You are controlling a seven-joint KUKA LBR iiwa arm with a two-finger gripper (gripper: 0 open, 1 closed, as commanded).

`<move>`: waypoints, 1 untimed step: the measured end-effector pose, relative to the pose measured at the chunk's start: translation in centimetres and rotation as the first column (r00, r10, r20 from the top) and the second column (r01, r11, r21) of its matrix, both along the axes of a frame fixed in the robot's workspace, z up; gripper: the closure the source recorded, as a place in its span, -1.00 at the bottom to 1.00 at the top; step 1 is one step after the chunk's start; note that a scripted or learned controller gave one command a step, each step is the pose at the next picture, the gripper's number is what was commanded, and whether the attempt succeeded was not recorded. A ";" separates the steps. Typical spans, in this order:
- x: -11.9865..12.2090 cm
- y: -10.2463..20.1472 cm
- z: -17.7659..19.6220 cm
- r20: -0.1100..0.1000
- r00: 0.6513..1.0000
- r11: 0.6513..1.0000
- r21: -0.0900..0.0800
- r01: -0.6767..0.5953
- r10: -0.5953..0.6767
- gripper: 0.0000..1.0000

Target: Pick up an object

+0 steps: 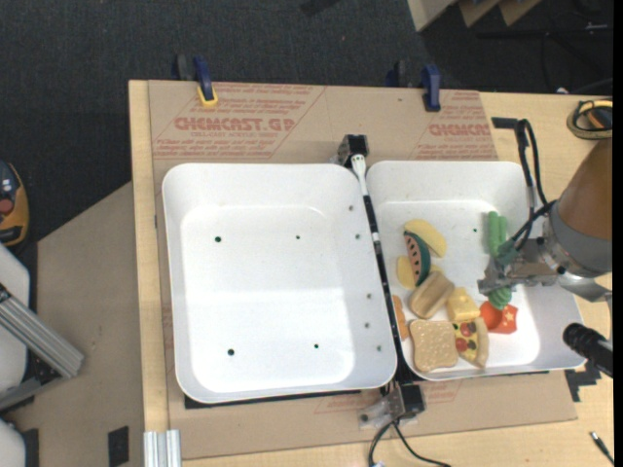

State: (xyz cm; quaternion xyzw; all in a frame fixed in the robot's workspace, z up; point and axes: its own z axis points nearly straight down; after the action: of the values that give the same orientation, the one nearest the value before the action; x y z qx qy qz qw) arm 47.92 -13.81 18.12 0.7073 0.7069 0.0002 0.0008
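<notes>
Tool (498, 285) low in the right bin (443, 178), just above a red toy piece (500, 319) — grip state cannot be told; nothing visibly lifted, so the pick remains undone.

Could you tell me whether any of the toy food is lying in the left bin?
No, the toy food, such as the bread slice and watermelon slice, all lies in the right bin.
</notes>
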 end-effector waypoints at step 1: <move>0.0 -5.9 0.6 0.001 1.000 1.000 -0.002 0.001 -0.001 1.00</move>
State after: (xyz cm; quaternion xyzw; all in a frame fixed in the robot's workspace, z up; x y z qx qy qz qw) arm 47.92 -19.71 18.69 0.7077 0.7065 0.0000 0.0019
